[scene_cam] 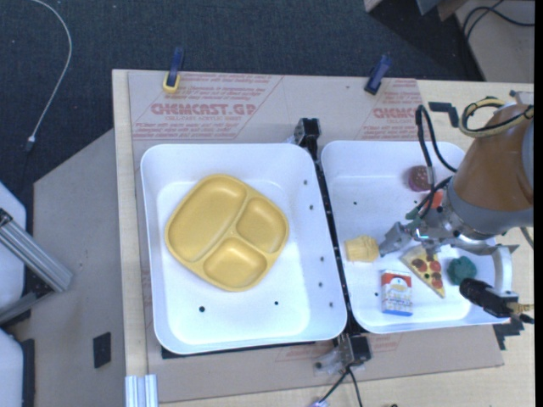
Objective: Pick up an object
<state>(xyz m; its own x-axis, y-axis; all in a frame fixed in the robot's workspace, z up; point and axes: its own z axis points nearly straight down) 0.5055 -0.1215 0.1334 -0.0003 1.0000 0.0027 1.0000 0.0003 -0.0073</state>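
The right bin (365, 168) lies under the pincer (405, 237), and the left bin (161, 227) touches it on the side away from the arm. Both sit on the table (127, 185), whose board has red lettering. A black clip (307, 130) sits where the bins meet, beyond the pincer. Farther back is a blue clamp (378, 75), and a second clamp (173, 70) stands well apart from it. Far off, a white cable (59, 24) curls over dark carpet (254, 24).

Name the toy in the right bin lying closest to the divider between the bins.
The yellow toy, at the right bin's left edge; the box, pizza slice and others lie farther right.
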